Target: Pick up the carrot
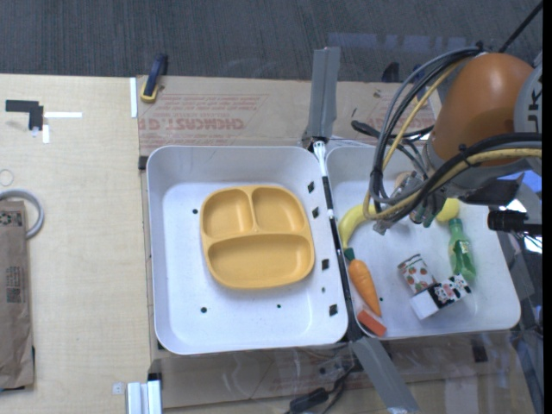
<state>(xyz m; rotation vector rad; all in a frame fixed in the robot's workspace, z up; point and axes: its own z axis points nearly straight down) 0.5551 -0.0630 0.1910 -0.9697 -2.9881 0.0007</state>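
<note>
Carrot not yet reached.
The carrot (363,286) is laid lengthwise along the right bin's (492,319) left wall; the hand's (412,216) state cannot be told.

The grey arm with its orange band (483,102) and a bundle of black and yellow cables (405,158) cover the far part of the right-hand shallow white bin (492,317), and the pincer lies hidden beneath them, so its state cannot be read. The curved yellow banana (355,218) shows in part, its far end lost under the cables. A brown paper bag (13,291) on the bench (78,188) is cut off by the left edge. The print on the small white box with red spots (414,274) is too small to read.
</note>
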